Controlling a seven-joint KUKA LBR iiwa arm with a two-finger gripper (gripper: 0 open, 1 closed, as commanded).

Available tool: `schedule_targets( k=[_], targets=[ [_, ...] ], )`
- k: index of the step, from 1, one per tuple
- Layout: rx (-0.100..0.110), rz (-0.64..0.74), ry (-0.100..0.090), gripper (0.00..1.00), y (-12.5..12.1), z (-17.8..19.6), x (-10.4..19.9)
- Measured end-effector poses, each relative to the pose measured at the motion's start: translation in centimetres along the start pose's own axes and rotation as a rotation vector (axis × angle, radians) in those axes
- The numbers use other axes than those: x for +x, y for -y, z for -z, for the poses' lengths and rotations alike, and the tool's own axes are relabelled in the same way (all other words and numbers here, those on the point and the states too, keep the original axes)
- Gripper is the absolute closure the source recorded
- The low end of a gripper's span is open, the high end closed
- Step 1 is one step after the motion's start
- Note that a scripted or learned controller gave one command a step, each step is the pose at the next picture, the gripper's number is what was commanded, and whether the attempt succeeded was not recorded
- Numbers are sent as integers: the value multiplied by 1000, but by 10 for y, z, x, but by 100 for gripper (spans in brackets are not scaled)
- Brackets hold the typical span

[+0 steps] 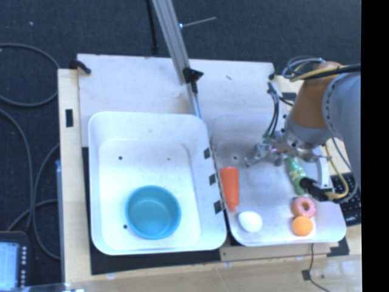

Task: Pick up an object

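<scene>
Your end effector (275, 152) hung low in the right bin (226, 132), apparently beside a green bottle (296, 174). You couldn't tell its grip.

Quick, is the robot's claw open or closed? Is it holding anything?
Gripper: cannot be told; it hangs over the right bin, with nothing seen between its tips.

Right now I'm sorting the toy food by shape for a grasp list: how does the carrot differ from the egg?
The carrot is orange, while the egg is white. The carrot is long and tapered, the egg short and rounded. The carrot lies lengthwise along the right bin's left wall, pointing up the view; the egg sits just below its lower end, nearer the bin's front edge. Both rest in the right bin, apart from the gripper.
</scene>
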State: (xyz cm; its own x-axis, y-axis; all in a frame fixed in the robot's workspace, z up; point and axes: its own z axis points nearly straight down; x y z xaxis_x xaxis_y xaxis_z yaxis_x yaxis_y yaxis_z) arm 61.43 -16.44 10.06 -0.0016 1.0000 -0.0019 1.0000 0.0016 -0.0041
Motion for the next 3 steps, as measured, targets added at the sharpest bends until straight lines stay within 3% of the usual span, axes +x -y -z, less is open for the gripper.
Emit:
schedule_targets(
  k=[1, 3],
  targets=[
    [-7, 0, -1, 100, -2, 14, 0],
    [-10, 4, -2, 100, 7, 121, -5]
  ],
)
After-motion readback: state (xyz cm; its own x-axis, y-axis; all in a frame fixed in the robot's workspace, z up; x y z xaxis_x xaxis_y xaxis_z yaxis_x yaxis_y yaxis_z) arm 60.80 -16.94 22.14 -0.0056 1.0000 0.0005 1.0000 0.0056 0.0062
